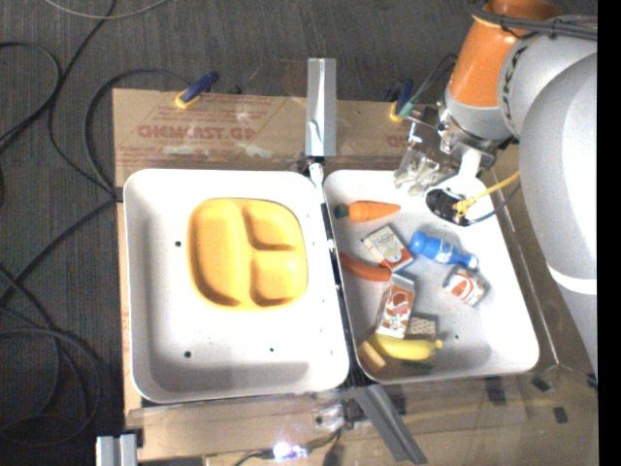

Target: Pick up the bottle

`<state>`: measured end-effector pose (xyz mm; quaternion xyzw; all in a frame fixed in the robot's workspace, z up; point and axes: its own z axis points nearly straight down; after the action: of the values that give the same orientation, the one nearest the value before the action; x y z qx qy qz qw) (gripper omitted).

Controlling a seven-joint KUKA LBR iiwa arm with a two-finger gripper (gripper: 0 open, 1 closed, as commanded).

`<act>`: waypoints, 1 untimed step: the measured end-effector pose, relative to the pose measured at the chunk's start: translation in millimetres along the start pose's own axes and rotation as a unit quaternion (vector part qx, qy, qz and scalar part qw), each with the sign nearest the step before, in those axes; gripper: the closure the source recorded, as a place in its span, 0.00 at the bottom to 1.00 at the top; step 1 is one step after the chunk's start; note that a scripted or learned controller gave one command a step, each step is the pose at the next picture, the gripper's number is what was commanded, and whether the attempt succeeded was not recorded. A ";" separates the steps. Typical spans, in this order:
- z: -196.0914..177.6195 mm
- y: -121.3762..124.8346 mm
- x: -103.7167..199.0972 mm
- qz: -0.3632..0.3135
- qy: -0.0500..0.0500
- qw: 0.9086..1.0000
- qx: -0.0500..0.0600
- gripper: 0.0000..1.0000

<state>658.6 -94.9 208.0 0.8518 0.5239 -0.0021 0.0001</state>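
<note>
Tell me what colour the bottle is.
Blue with a white label; the bottle shows in the camera view.

Glossy plastic bottle (441, 249); smooth yellow plastic tray (248, 251).

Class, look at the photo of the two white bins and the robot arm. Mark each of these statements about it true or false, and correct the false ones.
1. The blue bottle lies in the right bin. True.
2. The yellow divided tray sits in the right bin. False: it sits in the left bin.
3. The gripper is holding the bottle. False: it hangs over the right bin's far edge, apart from the bottle.
4. A banana lies near the right bin's front edge. True.
5. The carrot lies in the left bin. False: it lies in the right bin, near its far edge.
</note>
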 end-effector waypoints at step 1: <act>0.0 0.1 -0.5 0.000 -0.001 1.000 0.000 0.00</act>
<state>658.5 -95.4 208.0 0.8520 0.5236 -0.0025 0.0006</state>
